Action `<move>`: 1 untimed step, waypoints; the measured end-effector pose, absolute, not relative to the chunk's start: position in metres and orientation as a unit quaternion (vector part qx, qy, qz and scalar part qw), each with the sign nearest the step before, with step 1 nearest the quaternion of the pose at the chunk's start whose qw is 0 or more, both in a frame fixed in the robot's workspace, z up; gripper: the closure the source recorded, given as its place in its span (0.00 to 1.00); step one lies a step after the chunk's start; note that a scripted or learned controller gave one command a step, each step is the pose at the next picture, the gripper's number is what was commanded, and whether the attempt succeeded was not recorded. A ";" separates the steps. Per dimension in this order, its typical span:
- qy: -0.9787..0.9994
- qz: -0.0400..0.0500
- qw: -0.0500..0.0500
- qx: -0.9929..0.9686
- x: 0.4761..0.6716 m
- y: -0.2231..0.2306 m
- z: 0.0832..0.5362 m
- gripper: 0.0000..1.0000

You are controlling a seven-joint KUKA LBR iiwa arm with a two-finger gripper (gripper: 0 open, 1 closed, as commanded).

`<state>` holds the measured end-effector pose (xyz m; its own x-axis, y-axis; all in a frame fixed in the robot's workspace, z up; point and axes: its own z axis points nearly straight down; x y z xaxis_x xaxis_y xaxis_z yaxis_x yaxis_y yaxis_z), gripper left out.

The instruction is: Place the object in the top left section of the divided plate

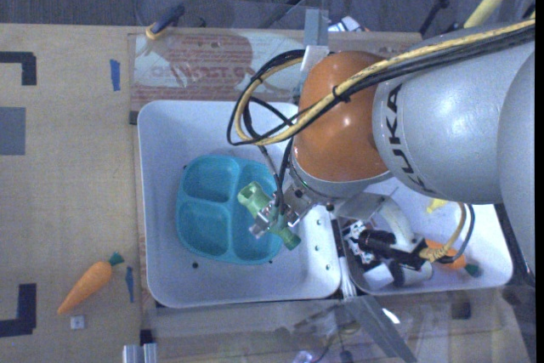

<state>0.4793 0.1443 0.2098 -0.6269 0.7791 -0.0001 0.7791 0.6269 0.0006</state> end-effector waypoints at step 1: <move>0.910 0.000 -0.001 0.414 0.492 0.151 0.187 1.00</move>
